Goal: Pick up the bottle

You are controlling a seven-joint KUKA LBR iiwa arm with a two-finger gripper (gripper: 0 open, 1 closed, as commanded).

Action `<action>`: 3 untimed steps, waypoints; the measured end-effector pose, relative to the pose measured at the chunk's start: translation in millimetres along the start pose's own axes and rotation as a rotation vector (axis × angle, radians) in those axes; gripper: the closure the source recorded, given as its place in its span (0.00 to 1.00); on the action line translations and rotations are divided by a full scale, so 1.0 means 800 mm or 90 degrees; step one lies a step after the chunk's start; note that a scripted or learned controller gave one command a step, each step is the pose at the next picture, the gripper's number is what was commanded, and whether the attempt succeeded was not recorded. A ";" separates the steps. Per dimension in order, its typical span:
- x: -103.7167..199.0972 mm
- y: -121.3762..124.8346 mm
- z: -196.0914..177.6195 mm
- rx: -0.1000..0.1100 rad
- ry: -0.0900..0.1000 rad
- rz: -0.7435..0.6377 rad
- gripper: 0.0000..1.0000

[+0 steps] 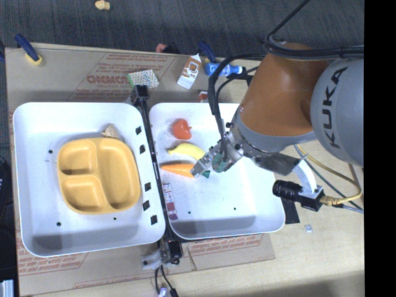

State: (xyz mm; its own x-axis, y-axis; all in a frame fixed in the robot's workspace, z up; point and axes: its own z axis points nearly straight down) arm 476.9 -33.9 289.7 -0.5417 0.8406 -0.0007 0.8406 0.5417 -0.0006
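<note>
Gripper hovered beside the banana and carrot, its opening hard to tell; finding the bottle came next.

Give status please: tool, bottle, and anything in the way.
Tool low in right bin, by banana and carrot. Bottle not identified. Tomato behind them.

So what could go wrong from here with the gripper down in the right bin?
The gripper sits right against the banana and the carrot, so a close here could catch one of those instead. No bottle is recognisable in the right bin, and the arm hides much of it. The tomato lies close and could get knocked.
</note>
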 end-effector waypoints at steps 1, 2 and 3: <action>0.030 0.017 0.123 0.002 0.002 -0.113 1.00; -0.027 -0.018 0.012 0.000 0.000 -0.041 1.00; 0.002 0.000 0.123 0.001 0.002 -0.311 1.00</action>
State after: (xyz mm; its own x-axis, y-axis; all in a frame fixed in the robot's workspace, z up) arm 475.9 -32.7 191.3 -0.8728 0.4880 0.0033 0.4880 0.8728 -0.0019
